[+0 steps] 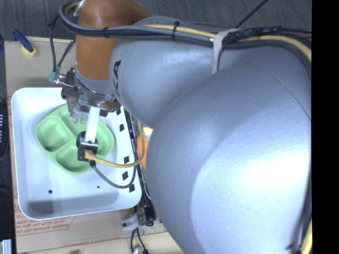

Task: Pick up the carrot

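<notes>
Leftmost, the left white bin (24,142) holds a green divided dish (53,134), pale and empty-looking where it is exposed. The gripper (85,123) hangs over the right half of that dish, under the orange band (98,33) of the wrist. Clutter of brackets and a yellow cable (114,163) sits in front of it, so whether it is spread or pressed together cannot be told. Nothing visible is caught in it.

Just right of the bin's right wall, a thin sliver of orange (142,144) peeks out from behind the black cables. This is probably the carrot, lying at or just past the divide between the two bins, though so little shows that the reading is a guess. Its length, its direction and which end is thicker are all hidden.

If it is a toy carrot, it is likely light, stiff and smooth, tapering and prone to roll. A grip across the thicker middle, square to its long axis, would seem safest.

The grey arm (228,142) covers everything to the right, including the second bin.
</notes>
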Controlling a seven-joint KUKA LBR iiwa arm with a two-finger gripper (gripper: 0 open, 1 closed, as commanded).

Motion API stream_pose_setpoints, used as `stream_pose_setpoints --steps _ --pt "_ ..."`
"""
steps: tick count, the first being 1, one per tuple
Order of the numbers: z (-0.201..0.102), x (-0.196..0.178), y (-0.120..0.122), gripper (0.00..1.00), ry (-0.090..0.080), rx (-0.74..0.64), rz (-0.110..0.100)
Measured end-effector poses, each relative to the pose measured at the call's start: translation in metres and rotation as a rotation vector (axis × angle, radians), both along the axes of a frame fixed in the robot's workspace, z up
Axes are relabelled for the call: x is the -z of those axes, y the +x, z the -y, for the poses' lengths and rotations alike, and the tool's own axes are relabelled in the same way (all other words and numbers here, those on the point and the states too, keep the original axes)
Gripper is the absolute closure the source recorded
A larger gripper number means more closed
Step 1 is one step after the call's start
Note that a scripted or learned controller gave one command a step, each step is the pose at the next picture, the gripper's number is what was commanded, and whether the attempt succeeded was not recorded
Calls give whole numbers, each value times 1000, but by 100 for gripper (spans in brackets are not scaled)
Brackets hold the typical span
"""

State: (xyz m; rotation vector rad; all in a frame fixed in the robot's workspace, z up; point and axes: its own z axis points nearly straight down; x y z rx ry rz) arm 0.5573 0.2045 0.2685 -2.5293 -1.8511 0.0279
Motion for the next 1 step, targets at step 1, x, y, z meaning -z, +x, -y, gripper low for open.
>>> stream_pose_setpoints --steps 1 --pt "-13 11 -6 100 -2 124 1"
